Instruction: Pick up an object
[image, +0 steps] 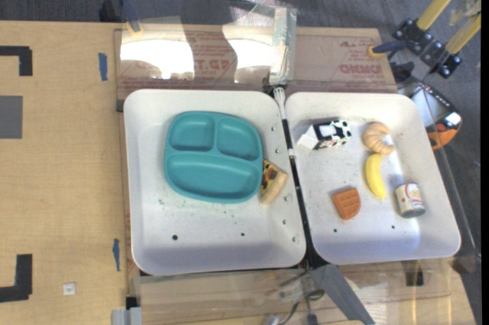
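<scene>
Two white bins side by side on the tabletop [61, 163]. In the left bin [145, 239]: a teal divided plate [214, 155], lying flat, with a small yellowish wedge [271, 180] touching its right edge, close to the wall between the bins. In the right bin [435, 243]: a black-and-white piece [332, 134] near the upper left, a tan rounded piece [377, 137] just right of it, a yellow banana [374, 176] directly below that and nearly touching it, an orange block [347, 203] lower down and standing apart, and a small can [409, 199] on its side just right of the banana.

Whether the jaws are spread or pressed together: cannot tell.

Likely the easiest pick: the orange block. Free space on all sides, compact, probably light and stiff; best taken across its narrow width, from straight above. The banana: probably a light toy, smooth and curved, apt to twist out unless pinched across its middle, with the neighbours at its top end and right side crowding the approach. The can: round and slick, liable to roll; better held across its flat ends. The plate: broad, low and rigid, with little to hold but a rim or a divider. The wedge: hemmed in by plate and wall, a poor first choice.
</scene>
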### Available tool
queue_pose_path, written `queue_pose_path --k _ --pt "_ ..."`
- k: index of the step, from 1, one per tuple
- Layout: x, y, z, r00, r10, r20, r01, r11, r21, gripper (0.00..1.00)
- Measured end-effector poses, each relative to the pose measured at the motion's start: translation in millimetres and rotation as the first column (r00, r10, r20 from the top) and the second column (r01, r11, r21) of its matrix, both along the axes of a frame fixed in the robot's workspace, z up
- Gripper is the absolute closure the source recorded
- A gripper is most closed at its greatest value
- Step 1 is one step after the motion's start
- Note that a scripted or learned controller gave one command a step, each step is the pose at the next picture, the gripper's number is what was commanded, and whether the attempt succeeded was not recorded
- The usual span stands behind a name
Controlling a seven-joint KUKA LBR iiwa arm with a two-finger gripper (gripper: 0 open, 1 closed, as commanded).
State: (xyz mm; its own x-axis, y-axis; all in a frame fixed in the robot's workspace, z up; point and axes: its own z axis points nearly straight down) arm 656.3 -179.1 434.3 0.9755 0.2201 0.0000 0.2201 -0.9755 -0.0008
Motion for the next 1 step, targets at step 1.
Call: queue_pose_path --k 1 --pt "-58.0 -46.4 2.4 0.996 0.088 -0.001 -0.088 0.996 0.0 0.0"
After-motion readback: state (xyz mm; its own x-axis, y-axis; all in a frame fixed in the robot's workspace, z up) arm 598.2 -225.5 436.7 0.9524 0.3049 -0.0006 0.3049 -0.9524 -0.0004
